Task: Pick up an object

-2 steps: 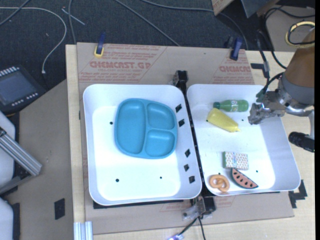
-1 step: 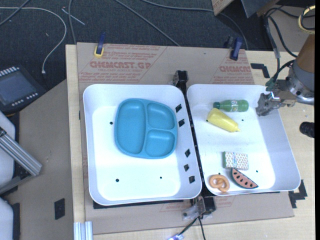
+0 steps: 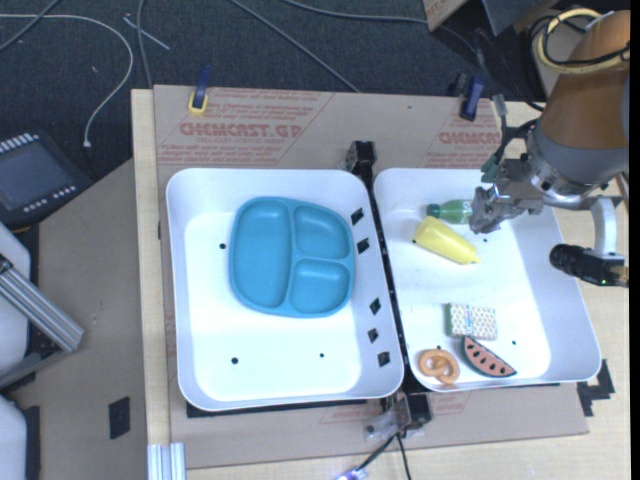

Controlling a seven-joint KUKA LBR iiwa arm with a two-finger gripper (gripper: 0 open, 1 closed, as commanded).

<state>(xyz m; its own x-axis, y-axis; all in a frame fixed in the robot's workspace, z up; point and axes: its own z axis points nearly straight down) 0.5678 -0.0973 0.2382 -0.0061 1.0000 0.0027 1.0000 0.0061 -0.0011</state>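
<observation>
Beside the hand point(image 3: 486, 218) — green bottle point(image 3: 447, 210), yellow object point(image 3: 446, 241).

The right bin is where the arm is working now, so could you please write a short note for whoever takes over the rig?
Gripper: low over the back of the right bin, beside the green bottle; nothing seen between its fingers.
Things in the right bin: yellow block just in front of the bottle; patterned square, orange ring and watermelon slice near the front edge.
Left bin: blue divided plate.
Done: nothing lifted.
Left: grasp one object and raise it; the bottle or yellow block looks nearest.
</observation>
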